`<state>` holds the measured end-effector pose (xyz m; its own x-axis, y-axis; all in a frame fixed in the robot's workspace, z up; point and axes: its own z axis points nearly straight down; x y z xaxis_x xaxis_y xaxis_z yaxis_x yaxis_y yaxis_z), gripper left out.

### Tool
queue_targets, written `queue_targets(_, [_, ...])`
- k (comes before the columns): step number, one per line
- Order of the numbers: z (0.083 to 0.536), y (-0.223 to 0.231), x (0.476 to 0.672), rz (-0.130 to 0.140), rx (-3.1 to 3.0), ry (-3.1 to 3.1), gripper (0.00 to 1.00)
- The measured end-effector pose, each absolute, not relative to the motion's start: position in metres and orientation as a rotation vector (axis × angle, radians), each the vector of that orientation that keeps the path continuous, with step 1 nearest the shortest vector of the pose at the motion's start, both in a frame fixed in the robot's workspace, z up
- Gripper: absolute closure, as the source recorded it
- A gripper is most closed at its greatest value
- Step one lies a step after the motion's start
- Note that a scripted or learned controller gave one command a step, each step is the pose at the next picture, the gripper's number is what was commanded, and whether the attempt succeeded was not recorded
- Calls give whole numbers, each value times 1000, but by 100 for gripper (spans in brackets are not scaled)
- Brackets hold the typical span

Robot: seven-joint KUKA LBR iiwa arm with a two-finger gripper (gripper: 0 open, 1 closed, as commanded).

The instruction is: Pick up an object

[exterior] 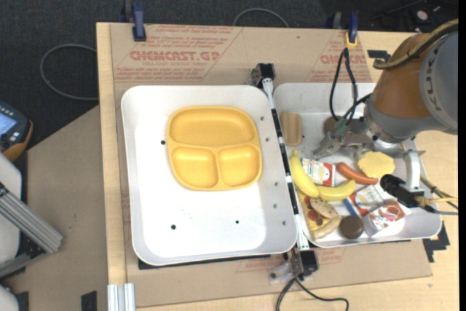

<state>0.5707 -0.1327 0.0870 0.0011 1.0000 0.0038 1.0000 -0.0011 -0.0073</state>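
**Arm low over the crowded right bin**

Here's the worktop (182,47) from above, two white bins side by side. The left bin (145,215) carries a yellow divided plate (213,146), three compartments, sitting toward the far half of the bin.

Over to the right bin (313,95), and it's packed. A banana (317,186) curves along the bin's left side, just beside the divider. Touching it on the far side, a small red-and-white packet (318,170). A red sausage (357,173) lies just right of that, with a pale yellow slice (376,163) next to it. A tan block (292,127) sits at the far left corner. Near the front: a pizza slice (320,215), a dark brown round piece (352,227) and a white cup with a red label (386,216).

The grey arm with its orange band (397,80) comes in from the right, wrist down inside the bin. The claw (342,142) hangs above the sausage and the packet; whether it's apart or together, I cannot tell. Nothing visibly sits in its grip.
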Motion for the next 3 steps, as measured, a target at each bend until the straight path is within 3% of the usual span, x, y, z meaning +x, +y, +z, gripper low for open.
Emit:
queue_targets(1, [85, -136, 513, 1, -2225, -2217, 0])
queue_targets(2, [86, -157, 609, -6, -2225, -2230, 0])
queue_targets(3, [116, -173, 670, -7, -2225, -2231, 0])
